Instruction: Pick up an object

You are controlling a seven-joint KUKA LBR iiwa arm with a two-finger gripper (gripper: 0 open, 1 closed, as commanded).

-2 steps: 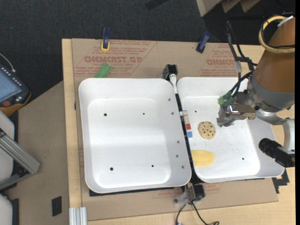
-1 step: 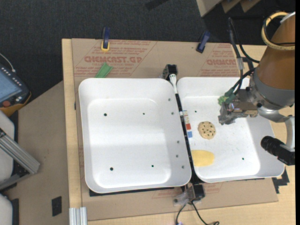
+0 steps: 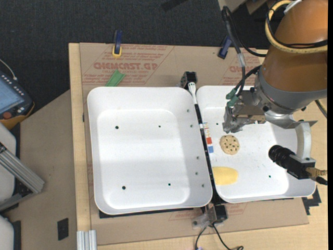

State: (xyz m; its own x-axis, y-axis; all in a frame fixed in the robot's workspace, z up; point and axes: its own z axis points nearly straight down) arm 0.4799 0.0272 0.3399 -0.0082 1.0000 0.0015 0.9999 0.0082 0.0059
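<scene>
Camera view: cookie [image 3: 229, 145] round, seemingly flat.

A brown cardboard sheet [image 3: 156, 61] printed with faded red lettering covers the table [image 3: 57, 155], which shows tan along the left and near edges. Beyond it, the far and left floor [image 3: 78, 9] is dark, speckled carpet. A blue clamp [image 3: 117, 43] grips the sheet's far edge, and a second clamp [image 3: 225, 47] sits further right. A green strip [image 3: 115, 78] lies on the cardboard. A metal rail [image 3: 21, 168] slants at left, near a blue screen [image 3: 8, 95].
</scene>
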